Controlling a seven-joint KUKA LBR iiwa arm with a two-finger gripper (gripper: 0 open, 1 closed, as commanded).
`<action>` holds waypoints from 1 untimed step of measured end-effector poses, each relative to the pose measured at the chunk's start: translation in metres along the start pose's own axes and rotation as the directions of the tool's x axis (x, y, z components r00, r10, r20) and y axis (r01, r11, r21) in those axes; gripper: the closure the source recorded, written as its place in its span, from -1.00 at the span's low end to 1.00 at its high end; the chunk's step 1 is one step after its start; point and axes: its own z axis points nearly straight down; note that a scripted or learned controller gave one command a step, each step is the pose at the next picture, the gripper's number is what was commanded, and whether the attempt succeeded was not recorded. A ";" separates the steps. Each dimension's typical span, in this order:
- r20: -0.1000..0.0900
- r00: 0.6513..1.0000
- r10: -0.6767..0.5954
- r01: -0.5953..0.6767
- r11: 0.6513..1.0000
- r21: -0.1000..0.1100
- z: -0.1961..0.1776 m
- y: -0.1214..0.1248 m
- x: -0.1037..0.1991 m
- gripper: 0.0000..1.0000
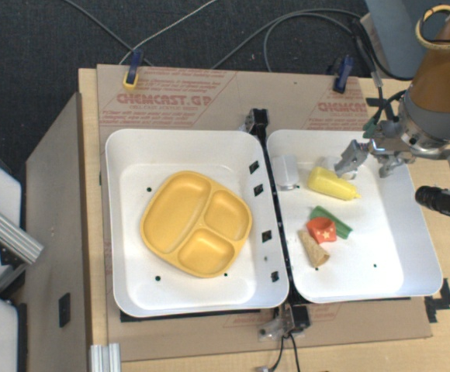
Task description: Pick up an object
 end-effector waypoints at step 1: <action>-0.001 1.000 0.001 -0.001 1.000 0.004 0.043 -0.005 0.000 -1.00</action>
